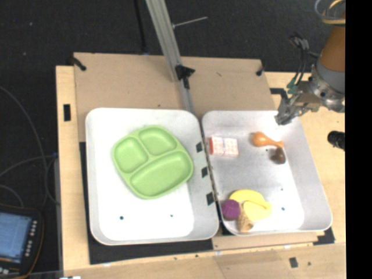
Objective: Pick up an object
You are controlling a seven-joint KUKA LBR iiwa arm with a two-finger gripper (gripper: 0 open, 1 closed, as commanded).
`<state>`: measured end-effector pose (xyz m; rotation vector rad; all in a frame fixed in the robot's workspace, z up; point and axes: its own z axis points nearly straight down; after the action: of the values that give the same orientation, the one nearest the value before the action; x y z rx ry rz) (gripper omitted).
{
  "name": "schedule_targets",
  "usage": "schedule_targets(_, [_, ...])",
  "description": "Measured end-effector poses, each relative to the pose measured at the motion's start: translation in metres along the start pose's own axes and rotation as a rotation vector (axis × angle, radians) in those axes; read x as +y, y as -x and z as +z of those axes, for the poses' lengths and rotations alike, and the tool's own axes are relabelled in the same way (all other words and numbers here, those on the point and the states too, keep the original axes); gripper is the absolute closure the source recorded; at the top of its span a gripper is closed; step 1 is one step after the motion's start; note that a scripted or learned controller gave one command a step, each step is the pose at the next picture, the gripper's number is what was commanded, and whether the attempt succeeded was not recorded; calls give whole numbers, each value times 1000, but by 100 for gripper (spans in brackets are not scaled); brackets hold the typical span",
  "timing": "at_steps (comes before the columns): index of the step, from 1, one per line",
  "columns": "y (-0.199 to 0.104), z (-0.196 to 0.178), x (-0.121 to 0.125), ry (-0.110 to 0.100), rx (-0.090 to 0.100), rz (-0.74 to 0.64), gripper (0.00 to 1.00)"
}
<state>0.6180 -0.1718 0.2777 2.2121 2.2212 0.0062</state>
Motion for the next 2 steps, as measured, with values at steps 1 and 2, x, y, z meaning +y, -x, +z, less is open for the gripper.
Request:
schedule_targets(1, [-45,12,2,-7,1,-1,100])
schedule_targets(2, [-94,5,9,-5,3,-3,100])
